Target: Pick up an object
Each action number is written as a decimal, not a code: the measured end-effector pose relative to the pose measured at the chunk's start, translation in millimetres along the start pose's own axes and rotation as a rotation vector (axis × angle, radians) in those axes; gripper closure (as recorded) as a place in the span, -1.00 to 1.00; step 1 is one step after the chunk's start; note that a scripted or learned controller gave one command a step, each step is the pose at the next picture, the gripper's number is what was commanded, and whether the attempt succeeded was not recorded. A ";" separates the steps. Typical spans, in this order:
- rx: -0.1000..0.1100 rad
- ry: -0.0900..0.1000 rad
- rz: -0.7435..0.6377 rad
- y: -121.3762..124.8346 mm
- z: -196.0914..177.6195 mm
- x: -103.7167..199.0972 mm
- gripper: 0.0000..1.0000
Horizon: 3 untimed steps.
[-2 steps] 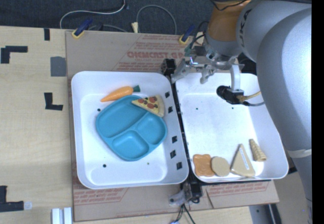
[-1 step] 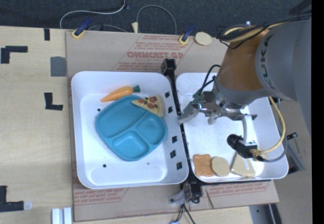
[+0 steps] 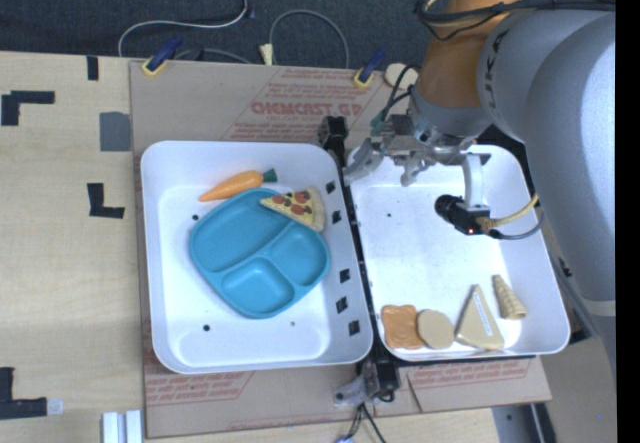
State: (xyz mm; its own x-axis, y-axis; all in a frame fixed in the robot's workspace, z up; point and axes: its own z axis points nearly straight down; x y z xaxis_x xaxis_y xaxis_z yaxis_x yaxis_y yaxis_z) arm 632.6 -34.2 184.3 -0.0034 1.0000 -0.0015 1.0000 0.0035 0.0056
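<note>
Red printing runs across the cardboard sheet (image 3: 300,96) under the two bins, its largest line seeming to read "CHEMCAST GP", with more red lettering along its front edge too small to read.

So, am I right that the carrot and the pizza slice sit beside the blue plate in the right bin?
Not quite: the camera view shows the carrot and the pizza slice beside the blue plate in the left bin, not the right one.
</note>
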 end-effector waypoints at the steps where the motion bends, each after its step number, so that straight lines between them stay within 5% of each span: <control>1: 0.004 0.001 0.002 33.4 0.4 -18.3 -1.00; 3: 0.007 0.000 0.001 35.5 0.4 4.8 -1.00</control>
State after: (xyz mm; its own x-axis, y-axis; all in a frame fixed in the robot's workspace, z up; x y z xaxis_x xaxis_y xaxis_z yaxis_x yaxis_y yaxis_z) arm 668.1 -29.3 184.0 -0.0021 1.0000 -0.0010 1.0000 0.0021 -0.0013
